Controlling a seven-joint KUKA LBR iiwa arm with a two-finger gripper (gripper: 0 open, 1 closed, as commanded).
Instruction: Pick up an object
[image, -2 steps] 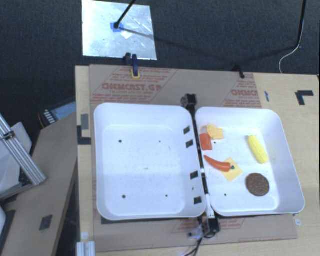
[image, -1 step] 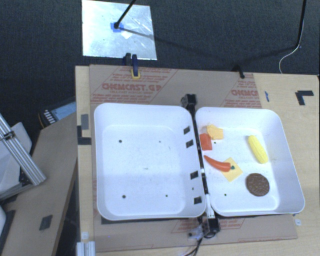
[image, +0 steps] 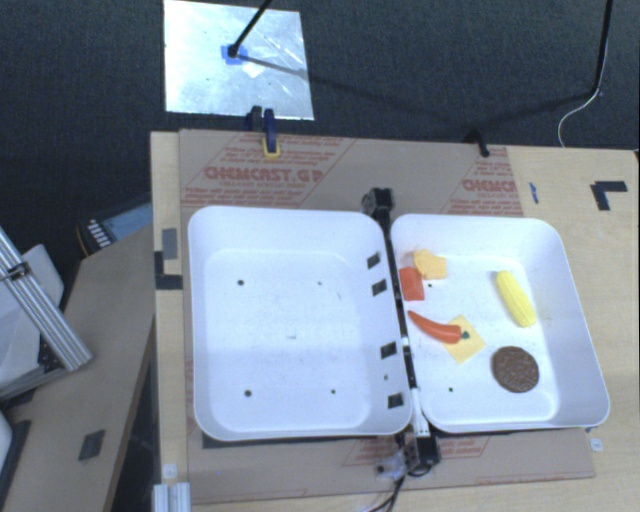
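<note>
corn cob (image: 515, 298) | right bin (image: 575, 300) | long axis far-left to near-right

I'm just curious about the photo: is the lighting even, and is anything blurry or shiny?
Camera view: soft, fairly even light, faint shadows under the toy corn; the whole frame is slightly blurry; the foil sheet up top glares.

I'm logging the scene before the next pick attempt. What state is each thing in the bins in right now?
Corn cob: lying flat in the right bin, apart from the rest.
Brown round patty: lying flat, alone.
Red chili pepper: lying partly over the yellow cheese slice.
Orange-red block: lying beside a yellow piece.
Left bin: sitting flat on the bench.
</note>
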